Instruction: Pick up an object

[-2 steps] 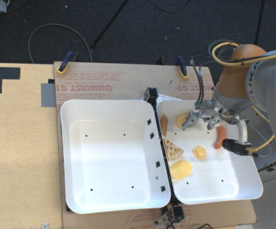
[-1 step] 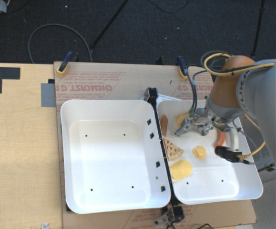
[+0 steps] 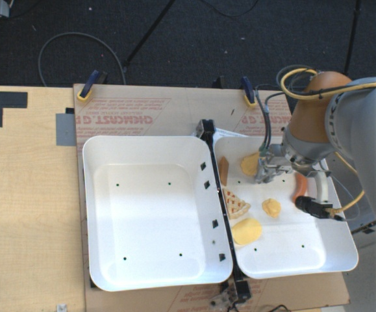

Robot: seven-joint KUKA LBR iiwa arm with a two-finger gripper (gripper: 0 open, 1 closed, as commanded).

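My gripper (image 3: 265,172) hangs low over the back of the right bin (image 3: 304,255). It is just right of a yellow rounded piece (image 3: 249,164) and close to it; I cannot tell whether they touch. Other things lie in this bin. A brown stick-like piece (image 3: 223,169) rests against the left wall, and a waffle wedge (image 3: 234,205) lies below it. A small yellow lump (image 3: 271,207) sits in the middle and a larger yellow piece (image 3: 247,231) nearer the front. An orange-red oblong piece (image 3: 300,186) lies to the gripper's right.
The left bin (image 3: 149,213) stands beside the right one, and a black divider (image 3: 215,200) runs between them. Two clamps (image 3: 90,85) (image 3: 248,91) hold the cardboard sheet at the back. The arm (image 3: 343,122) comes in from the right.
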